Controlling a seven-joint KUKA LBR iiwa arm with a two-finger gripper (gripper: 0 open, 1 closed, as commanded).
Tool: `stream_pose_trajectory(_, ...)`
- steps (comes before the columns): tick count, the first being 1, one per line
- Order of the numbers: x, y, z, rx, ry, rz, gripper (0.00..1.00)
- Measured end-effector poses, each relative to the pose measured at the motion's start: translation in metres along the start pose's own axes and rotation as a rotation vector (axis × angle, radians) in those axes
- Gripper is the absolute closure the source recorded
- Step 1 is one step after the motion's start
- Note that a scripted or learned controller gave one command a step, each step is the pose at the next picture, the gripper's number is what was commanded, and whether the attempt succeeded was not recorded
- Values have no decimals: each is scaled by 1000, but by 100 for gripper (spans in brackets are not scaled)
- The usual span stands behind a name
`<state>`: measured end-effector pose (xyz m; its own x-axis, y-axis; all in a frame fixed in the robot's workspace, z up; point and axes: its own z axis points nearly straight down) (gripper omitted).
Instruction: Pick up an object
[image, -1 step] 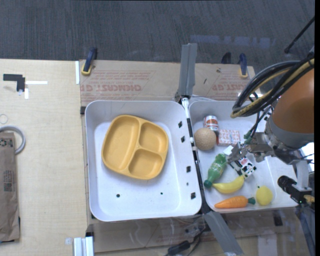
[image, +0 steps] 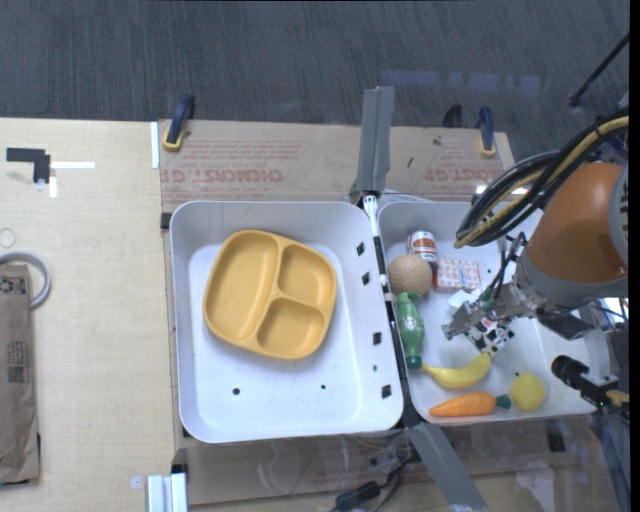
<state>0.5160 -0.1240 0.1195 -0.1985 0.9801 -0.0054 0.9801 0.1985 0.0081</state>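
The arm reaches into the right bin (image: 585, 405), and its gripper (image: 478, 322) hangs low over the toys there, just above the banana (image: 458, 373). I cannot tell from here how the gripper is set, because it is small and dark and full of wires. Nothing shows in it. The banana lies flat near the front of the bin, with a carrot (image: 463, 405) just below it and a lemon (image: 529, 391) to the side. A green bottle (image: 409, 328) lies along the left wall, a brown ball (image: 409, 273) sits above it, and a small can (image: 423, 245) and a red spotted packet (image: 458, 273) are farther back. The left bin (image: 200, 400) has a yellow plate (image: 268, 293) with three parts. The banana looks like the closest thing to grab. It is likely a light, hard plastic toy, smooth and a bit slippery, and it is curved. I think the best spot to pinch is across its thick middle, so it does not spin or slide out.
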Motion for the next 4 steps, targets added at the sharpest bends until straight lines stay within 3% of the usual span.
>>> stream_pose_trajectory(1,-59,41,29,8,5,-76,0)
stream_pose_trajectory(2,-60,42,19,6,3,-74,100)
stream_pose_trajectory(3,-45,99,-60,11,1,361,100)
stream_pose_trajectory(4,-22,101,7,10,3,229,100)
